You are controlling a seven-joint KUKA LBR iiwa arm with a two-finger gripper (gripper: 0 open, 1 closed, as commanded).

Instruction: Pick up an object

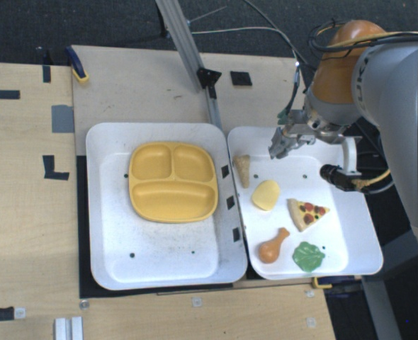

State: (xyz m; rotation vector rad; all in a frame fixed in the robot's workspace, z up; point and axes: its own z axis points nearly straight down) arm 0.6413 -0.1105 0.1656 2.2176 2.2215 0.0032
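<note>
From the camera view, the tool point(283, 146) hung over the right bin's point(361, 239) far end, grip state unreadable, and could close on nothing, being well apart from the food. That bin held a yellow piece point(266, 195), pizza slice point(307, 213), drumstick point(273, 246), green piece point(308, 256) and cone point(243, 169); the left bin point(103, 211) held a yellow tray point(173, 182).

- The yellow three-compartment plastic tray point(173, 182) lies in the left shallow white bin point(103, 211).
- The right shallow white bin point(358, 239) holds, from its left wall rightward, the tan cone-shaped toy point(243, 169), the pale yellow rounded toy point(266, 195) and the toy pizza slice point(307, 213).
- The orange toy drumstick point(273, 246) and green leafy toy point(308, 256) lie nearest the front rim.
- The arm's two-finger gripper point(281, 147) hangs over the right bin's back part.
</note>
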